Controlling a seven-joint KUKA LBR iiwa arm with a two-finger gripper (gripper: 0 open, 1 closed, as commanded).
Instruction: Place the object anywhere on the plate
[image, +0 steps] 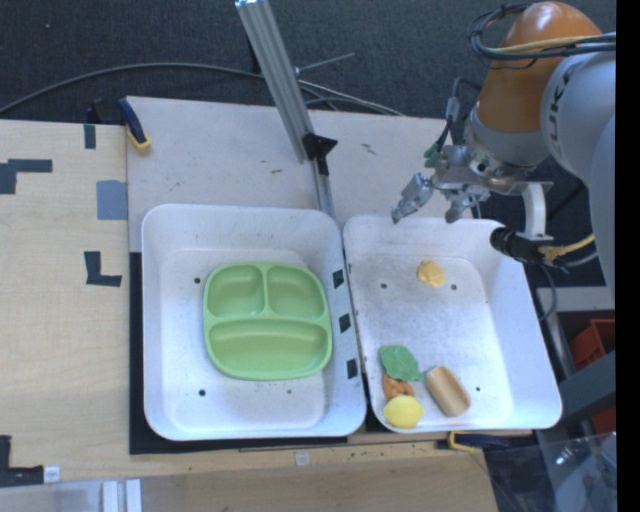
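A green three-compartment plate (267, 321) lies in the left white bin (170, 300). In the right bin (520, 330) a small yellow-orange lump (431, 273) rests near the back. At that bin's front sit a green leaf on an orange carrot (398, 371), a yellow lemon (403, 411) and a tan bread roll (447, 390). My gripper (434, 200) hangs above the back rim of the right bin, open, its two fingers spread apart with nothing between them. It is behind and slightly above the yellow-orange lump.
A slanted metal post (290, 90) rises behind the bins near their shared wall. A blue-and-yellow clamp (134, 125) sits at the bench's back left. Black cables trail across the dark floor behind.
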